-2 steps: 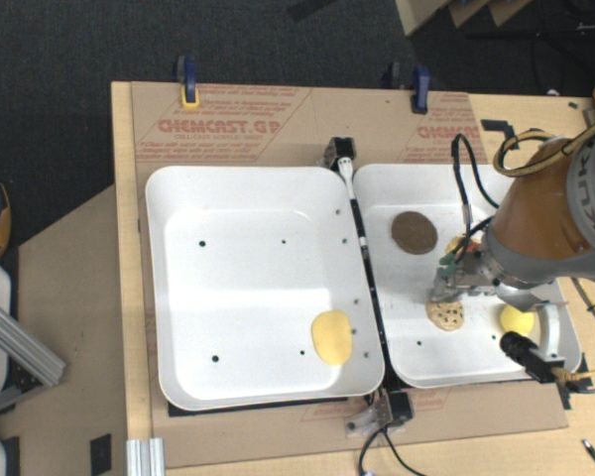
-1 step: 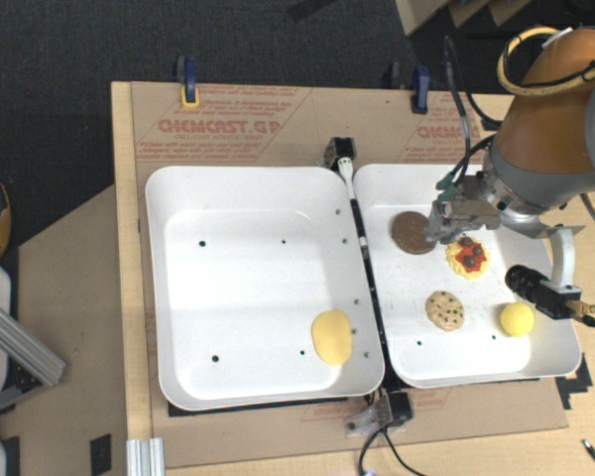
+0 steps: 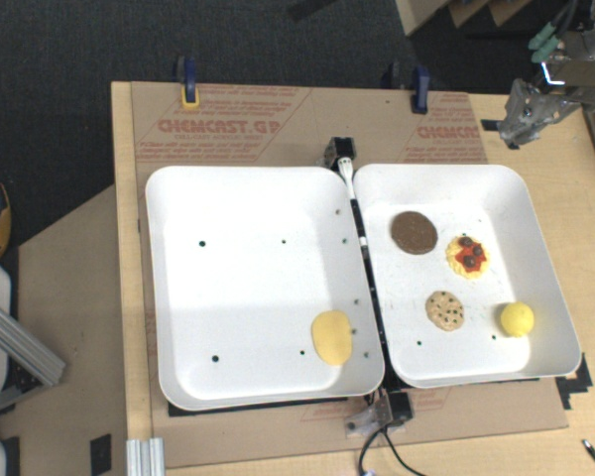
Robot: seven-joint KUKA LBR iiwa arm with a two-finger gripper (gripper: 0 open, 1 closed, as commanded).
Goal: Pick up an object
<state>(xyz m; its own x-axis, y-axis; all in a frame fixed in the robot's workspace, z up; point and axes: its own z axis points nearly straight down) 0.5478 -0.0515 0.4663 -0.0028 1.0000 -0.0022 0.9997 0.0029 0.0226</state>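
The right bin (image 3: 535, 216) holds a dark brown round cookie (image 3: 414, 232), a small yellow disc with red topping (image 3: 467, 256), a chocolate-chip cookie (image 3: 444, 309) and a yellow ball (image 3: 516, 318). In the left bin (image 3: 228, 196), a pale yellow oval piece (image 3: 331, 336) lies near the front right corner. My gripper (image 3: 524, 115) hangs at the upper right, beyond the far right corner of the right bin, well away from all the objects. Nothing shows in it.
Both bins sit on a brown board (image 3: 278, 117) clamped at the back by two blue clamps (image 3: 188, 79). A black hinge strip (image 3: 357, 236) runs between the bins. Cables lie at the front (image 3: 382, 424). Wooden bench surface lies to the right.
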